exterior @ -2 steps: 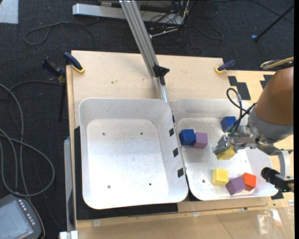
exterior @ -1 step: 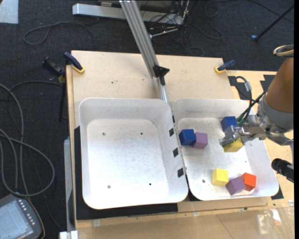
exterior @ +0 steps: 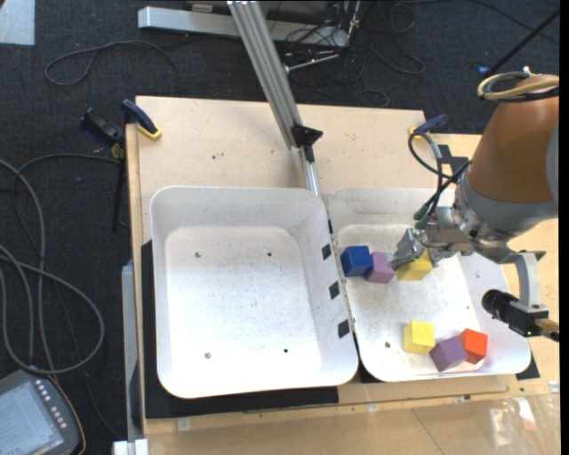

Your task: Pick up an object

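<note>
The tool (exterior: pixel 412 255) hangs over a yellow block (exterior: pixel 415 267) beside a purple block (exterior: pixel 380 267).

A pale wooden bench (exterior: pixel 267 142) stands on dark carpet (exterior: pixel 62 107), its speckled top evenly lit. Black cables (exterior: pixel 36 267) loop across the floor to the bench's left, and more tangle beyond its far edge around a grey metal bar (exterior: pixel 191 19). A slanted aluminium post (exterior: pixel 271 75) rises from the bench's middle. Blue-and-yellow clamps (exterior: pixel 138 118) grip its far left corner. A grey screened device (exterior: pixel 31 418) sits on the floor off its near left corner.
</note>
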Available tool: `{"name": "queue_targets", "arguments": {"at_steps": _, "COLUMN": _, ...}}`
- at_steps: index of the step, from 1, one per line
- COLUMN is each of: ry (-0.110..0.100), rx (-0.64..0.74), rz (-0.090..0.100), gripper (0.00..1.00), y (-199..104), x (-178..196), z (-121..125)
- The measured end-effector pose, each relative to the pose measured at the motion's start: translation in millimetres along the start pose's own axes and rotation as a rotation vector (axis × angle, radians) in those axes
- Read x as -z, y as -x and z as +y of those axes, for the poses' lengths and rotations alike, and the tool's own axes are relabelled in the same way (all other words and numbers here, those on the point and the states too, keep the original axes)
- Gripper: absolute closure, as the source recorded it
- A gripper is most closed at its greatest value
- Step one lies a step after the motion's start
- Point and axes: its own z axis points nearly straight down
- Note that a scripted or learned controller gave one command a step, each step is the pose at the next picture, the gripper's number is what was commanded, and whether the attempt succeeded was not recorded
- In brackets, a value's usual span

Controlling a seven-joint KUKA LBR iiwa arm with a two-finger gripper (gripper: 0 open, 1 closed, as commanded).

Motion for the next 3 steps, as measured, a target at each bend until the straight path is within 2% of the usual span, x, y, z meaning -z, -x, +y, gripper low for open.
{"name": "queue_targets", "arguments": {"at_steps": 1, "ry": -0.003, "rx": 0.001, "rz": 0.0, "gripper": 1.0, "y": -48, "x": -18, "z": 20}}
{"name": "queue_targets", "arguments": {"at_steps": 3, "ry": -0.003, "rx": 0.0, "rz": 0.0, "gripper": 1.0, "y": -150, "x": -47, "z": 42}}
